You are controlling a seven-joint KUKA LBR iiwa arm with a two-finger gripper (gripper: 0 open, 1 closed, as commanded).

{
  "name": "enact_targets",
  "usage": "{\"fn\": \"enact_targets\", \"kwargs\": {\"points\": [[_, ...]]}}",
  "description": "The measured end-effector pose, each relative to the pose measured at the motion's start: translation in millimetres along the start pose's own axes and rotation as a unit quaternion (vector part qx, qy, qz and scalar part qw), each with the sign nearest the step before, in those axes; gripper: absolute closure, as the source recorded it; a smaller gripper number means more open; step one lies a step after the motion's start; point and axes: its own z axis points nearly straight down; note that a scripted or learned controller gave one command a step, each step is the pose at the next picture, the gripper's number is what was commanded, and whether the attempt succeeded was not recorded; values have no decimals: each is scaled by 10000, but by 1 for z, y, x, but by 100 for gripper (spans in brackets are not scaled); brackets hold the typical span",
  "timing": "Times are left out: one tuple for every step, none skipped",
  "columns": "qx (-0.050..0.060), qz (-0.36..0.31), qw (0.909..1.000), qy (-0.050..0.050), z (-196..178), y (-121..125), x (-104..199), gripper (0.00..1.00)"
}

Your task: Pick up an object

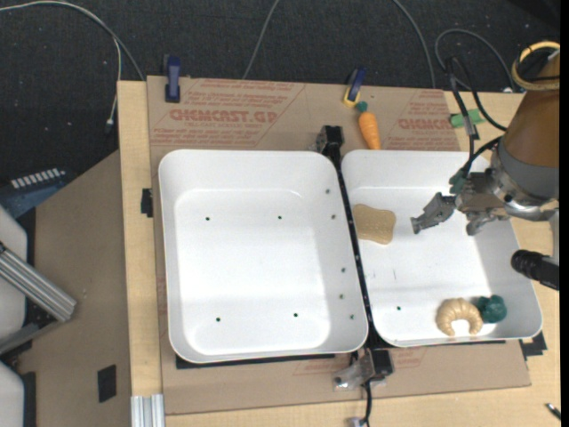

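In the right bin [418, 332] lie a tan slice of toast [374, 225] at its left wall, a beige croissant [460, 317] near the front edge, and a small dark green object [492, 308] touching the croissant's right side. My gripper [456, 216] hangs over the right bin's middle-right, to the right of the toast and above the croissant. Its two grey fingers [432, 213] are spread apart, open, with nothing between them.
The left bin [178, 185] stands beside the right one. An orange toy carrot [369, 131] lies on the cardboard behind the right bin. Blue clamps [172, 77] hold the board's far edge. The arm [533, 140] comes in over the right bin's right side.
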Motion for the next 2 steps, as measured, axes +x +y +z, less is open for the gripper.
{"fn": "enact_targets", "kwargs": {"points": [[52,14,10000,7,118,-13,-28,0],[-17,5,10000,-6,72,-39,-31,0]]}}
